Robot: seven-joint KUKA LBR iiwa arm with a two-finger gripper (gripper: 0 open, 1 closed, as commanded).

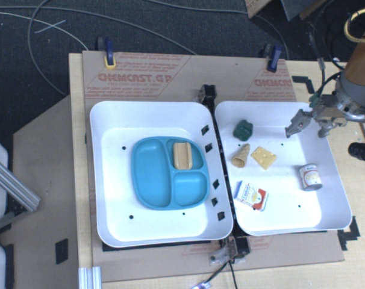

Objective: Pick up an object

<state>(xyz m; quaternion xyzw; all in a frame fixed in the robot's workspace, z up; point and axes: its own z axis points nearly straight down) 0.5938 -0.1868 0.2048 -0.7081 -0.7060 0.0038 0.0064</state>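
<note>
My gripper (pixel 309 127) hangs over the far right part of the right bin (pixel 327 215), its two fingers spread apart with nothing between them. Below and left of it in that bin lie a dark green lump (pixel 243 129), a tan cone (pixel 241 155), a yellow cheese wedge (pixel 263 158), a small tin can (pixel 310 177) on its side and a white packet with red and blue print (pixel 252 195). The can is the nearest thing, a little toward the front from the fingers.
The left bin (pixel 110 209) holds a blue divided plate (pixel 147 182) with a tan bread-like piece (pixel 182 156) in its upper right compartment. A black divider with clips (pixel 214 161) runs between the bins. Blue clamps (pixel 110 58) grip the board's far edge.
</note>
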